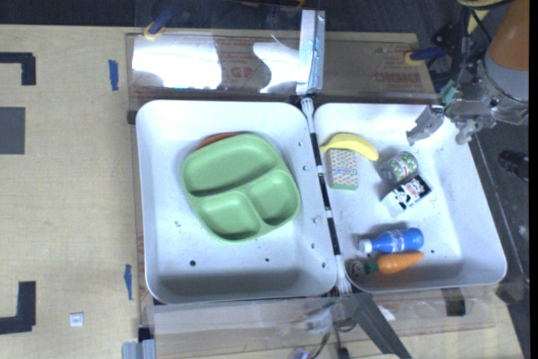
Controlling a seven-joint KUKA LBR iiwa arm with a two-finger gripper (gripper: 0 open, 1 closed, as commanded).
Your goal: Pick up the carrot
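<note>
The orange carrot [399,262] lies near the front edge of the right bin [471,214], just in front of a blue bottle [393,242]. A dark green stub shows at its left end. My gripper [442,130] hovers over the bin's far right corner, well behind the carrot. It is open, its two fingers spread apart with nothing between them.
A banana [353,145], a patterned sponge [342,168], a small can [401,165] and a black-and-white box [408,193] lie in the right bin between gripper and carrot. The left bin [160,248] holds a green divided plate [241,185].
</note>
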